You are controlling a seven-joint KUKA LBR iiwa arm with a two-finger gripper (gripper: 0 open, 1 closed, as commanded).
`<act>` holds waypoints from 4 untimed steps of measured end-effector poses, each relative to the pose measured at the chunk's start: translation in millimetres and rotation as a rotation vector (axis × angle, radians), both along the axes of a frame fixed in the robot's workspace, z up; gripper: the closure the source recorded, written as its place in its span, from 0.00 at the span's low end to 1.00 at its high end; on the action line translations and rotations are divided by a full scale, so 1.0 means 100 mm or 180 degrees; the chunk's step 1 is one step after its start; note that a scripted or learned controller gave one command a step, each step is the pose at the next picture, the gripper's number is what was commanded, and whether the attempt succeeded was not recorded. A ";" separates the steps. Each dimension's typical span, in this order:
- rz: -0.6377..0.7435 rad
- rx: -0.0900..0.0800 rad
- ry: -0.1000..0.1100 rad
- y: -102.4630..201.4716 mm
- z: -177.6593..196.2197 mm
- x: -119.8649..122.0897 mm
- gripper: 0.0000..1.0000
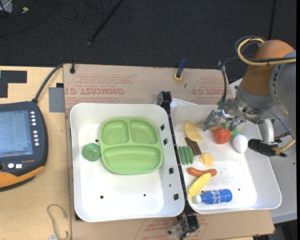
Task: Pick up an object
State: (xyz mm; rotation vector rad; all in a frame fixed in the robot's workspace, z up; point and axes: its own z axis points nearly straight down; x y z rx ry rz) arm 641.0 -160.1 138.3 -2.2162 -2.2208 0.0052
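Reaching in from the 3 o'clock side of the camera view, the grey arm sets its gripper point(221, 119) low over the right bin point(260, 204), in that bin's 12 o'clock half. Its fingers point(210, 119) stand apart and clamp nothing. The likely target, a red tomato point(222, 135), lies just beside the fingertips at their 5 o'clock, with a white egg point(239, 143) close at the tomato's 3 o'clock. A yellow chip point(193, 132) lies at the tomato's 9 o'clock, a green ridged piece point(185, 155) and a cheese cube point(207, 159) toward 7 o'clock, and a sausage point(201, 172), a banana point(199, 184) and a blue-capped bottle point(215, 196) nearer 6 o'clock. The left bin point(85, 194) holds a green divided plate point(131, 146).

Judged from this layout, a sound grasp calls for centring the jaws over the tomato, descending straight, and closing across its widest part; the round skin may roll toward the egg if struck off-centre.
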 end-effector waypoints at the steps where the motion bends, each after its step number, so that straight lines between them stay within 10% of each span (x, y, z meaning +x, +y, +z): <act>1: 0.0008 -0.0004 -0.0012 0.02 -0.51 0.01 0.00; 2: 0.0011 0.0000 -0.0008 0.02 -0.39 0.01 1.00; 4: -0.0007 -0.0002 -0.0018 -0.04 0.52 0.09 1.00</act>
